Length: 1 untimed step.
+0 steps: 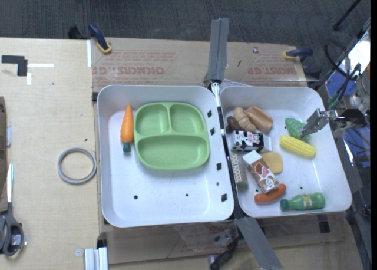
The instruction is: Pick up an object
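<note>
My gripper (313, 124) hangs low over the right bin (330, 174), near its far right side. It sits right next to a green leafy toy (293, 125) and just above a yellow corn cob (297, 146). Nothing shows between its tips. Also in this bin are bread rolls (253, 118), a cow-patterned carton (246, 140), a yellow round piece (273, 161), a brown-and-white carton (263, 173), a red sausage (270, 195) and a green bottle (303, 202).
The left bin (159, 201) holds a green divided plate (172, 135) and a carrot (126, 125). On the bench to the left lie a grey tape ring (76, 164) and scissors (9, 230). Cables and frame parts crowd the right edge.
</note>
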Motion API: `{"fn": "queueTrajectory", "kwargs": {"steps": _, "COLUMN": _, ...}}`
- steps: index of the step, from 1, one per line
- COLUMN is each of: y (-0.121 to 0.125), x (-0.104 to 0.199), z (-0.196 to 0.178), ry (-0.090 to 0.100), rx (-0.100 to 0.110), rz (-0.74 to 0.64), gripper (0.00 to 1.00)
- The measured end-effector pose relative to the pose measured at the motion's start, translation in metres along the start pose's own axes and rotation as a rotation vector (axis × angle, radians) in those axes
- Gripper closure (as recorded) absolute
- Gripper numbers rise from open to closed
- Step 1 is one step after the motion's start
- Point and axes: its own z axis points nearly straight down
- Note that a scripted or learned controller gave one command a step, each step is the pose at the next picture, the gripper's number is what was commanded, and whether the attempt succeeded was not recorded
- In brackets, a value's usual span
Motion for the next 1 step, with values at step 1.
{"fn": "queueTrajectory", "kwargs": {"steps": 1, "y": 0.0526, "x": -0.0154, "z": 0.0705, "ry": 0.0, "rx": 0.001, "rz": 0.031, "gripper": 0.0}}
